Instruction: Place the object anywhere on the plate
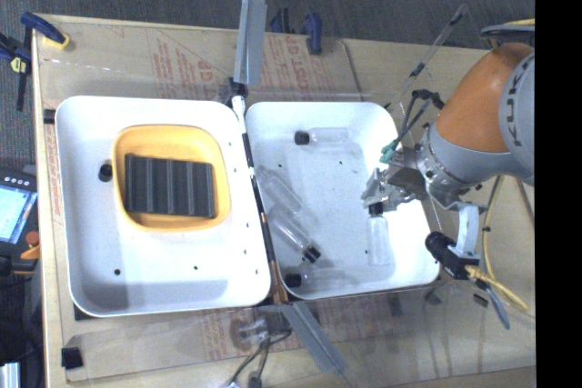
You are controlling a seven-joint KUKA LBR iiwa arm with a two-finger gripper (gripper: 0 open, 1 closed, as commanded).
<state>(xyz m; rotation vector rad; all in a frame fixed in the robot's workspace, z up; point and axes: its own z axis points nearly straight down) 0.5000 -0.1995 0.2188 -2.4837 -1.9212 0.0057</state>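
Light: bright and even across my bench, from overhead.
Glare: both white bins (82,195) nearly blown out; clear bottles (289,218) hard to pick out.
Shadows: soft grey along the left bin's lower edge.
Focus: slightly soft everywhere; my wrist at frame right is blurriest.

You see a rounded yellow plastic plate (169,141) bearing a dark ribbed grey panel. Both shallow bins (136,277) are white; the bottles (284,212) are clear plastic with black caps.

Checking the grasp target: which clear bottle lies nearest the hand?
The clear bottle by the right bin's right wall, directly below the hand. The others lie nearer the bin's left side and top.
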